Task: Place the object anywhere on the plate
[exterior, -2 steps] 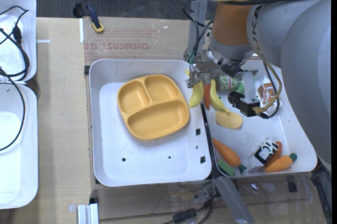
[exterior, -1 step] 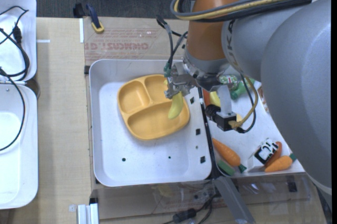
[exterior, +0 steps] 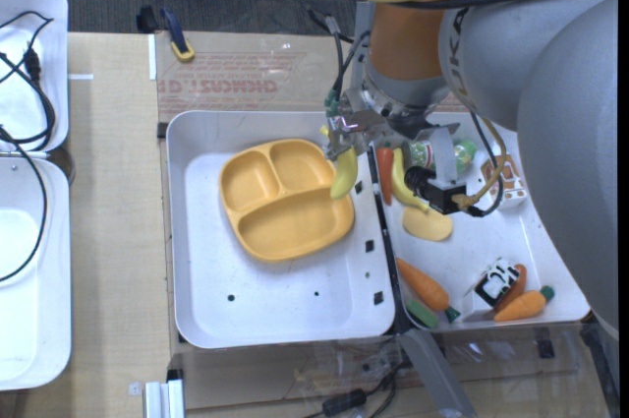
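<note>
A yellow three-compartment plate (exterior: 285, 202) lies in the left of the two bins. My gripper (exterior: 342, 143) hangs over the plate's upper right rim, close to the wall between the bins. Its fingers are shut on the top end of a small yellow-green banana (exterior: 344, 176). The banana hangs upright, and its lower end is just over the plate's right edge. The orange wrist band and the grey arm hide the space above and to the right of the gripper.
The plate's white bin (exterior: 197, 239) has bare floor in front of and left of the plate. In the right bin (exterior: 536, 229) lie another banana (exterior: 403, 186), a red piece (exterior: 384, 172), a pale yellow piece (exterior: 428, 225), two carrots (exterior: 423, 284) (exterior: 518, 306) and a black-and-white item (exterior: 498, 280).
</note>
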`<action>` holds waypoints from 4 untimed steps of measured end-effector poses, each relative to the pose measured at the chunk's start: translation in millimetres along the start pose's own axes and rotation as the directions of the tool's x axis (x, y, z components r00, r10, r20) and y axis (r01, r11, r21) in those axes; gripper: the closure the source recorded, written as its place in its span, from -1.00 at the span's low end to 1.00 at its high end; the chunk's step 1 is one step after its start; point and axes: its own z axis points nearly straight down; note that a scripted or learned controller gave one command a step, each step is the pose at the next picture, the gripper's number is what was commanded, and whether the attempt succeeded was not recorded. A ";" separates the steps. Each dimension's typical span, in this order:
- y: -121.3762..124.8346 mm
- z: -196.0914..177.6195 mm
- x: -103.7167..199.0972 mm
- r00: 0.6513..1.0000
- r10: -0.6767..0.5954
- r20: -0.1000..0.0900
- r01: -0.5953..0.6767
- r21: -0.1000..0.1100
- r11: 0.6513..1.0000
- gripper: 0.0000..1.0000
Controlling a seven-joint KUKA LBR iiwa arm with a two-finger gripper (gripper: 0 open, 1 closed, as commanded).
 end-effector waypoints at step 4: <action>-30.6 122.7 115.1 0.929 -0.371 -0.001 0.371 0.002 0.929 -1.00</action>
